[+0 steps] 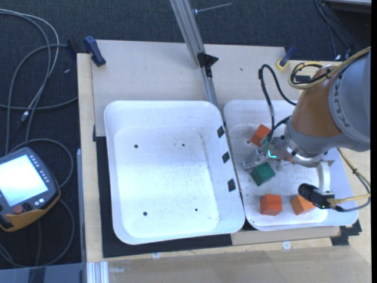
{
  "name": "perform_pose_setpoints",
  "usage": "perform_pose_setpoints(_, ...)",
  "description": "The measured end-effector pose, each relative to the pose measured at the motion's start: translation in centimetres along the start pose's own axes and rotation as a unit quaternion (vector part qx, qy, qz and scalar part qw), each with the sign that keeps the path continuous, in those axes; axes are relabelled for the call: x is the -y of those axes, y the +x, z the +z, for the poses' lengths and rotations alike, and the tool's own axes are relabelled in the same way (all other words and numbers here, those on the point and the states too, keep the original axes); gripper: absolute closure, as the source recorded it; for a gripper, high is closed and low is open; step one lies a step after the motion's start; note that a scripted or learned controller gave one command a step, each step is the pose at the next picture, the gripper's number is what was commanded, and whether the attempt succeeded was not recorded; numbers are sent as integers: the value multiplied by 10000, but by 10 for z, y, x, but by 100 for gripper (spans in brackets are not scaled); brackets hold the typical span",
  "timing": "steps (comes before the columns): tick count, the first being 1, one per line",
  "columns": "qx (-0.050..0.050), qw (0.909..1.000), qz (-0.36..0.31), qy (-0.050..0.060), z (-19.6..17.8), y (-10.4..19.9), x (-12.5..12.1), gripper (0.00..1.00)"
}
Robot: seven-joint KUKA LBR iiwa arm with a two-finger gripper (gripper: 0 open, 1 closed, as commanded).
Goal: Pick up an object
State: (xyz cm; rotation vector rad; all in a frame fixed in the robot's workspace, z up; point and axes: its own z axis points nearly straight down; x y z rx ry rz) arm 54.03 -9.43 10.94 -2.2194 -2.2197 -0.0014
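My gripper point(263, 159) is low in the right bin point(235, 119), reaching in from the right under the grey and orange arm. A green block point(262, 173) lies right below the gripper tip, touching or nearly touching it; whether it is held is not visible. An orange block point(259, 134) sits just behind the gripper. Two more orange blocks point(271, 204) point(302, 204) rest near the bin's front edge.
The left bin point(118, 122) stands beside the right one, with black clips along the shared wall point(226, 158). A slanted metal pole point(188, 28) rises behind the bins. A black cable connector point(312, 194) hangs over the front right of the right bin.
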Motion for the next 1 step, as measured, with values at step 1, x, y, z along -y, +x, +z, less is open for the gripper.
perform_pose_setpoints(1,1,10000,-1,13,11,8,9,0)
